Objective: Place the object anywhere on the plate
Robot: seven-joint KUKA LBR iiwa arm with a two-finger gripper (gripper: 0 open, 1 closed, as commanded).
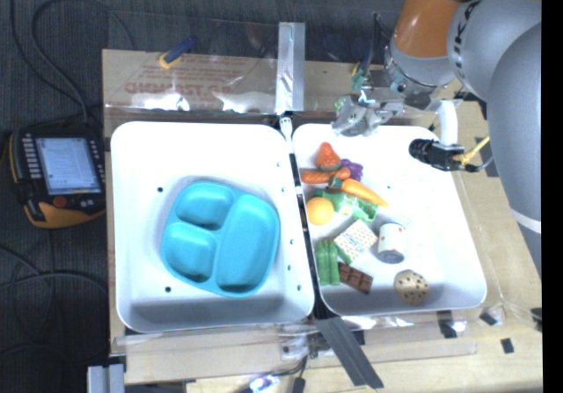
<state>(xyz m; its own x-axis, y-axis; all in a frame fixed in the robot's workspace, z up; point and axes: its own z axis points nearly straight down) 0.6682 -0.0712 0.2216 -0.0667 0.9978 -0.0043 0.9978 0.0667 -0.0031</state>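
A blue plate [220,236] with three compartments lies in the left bin [141,163], and nothing rests on it. My gripper [355,120] hovers over the far rim of the right bin [457,233], just above and right of a red strawberry [327,154]. No object shows in the gripper. Below the strawberry lie purple grapes [351,169], a carrot [363,192], an orange sausage [314,177] and a yellow-orange fruit [320,210].
Nearer the front of the right bin lie a green vegetable [327,261], a chocolate bar [355,278], a white patterned packet [355,240], a small can [390,242] and a speckled brown cookie [411,286]. A divider wall [299,207] separates the bins.
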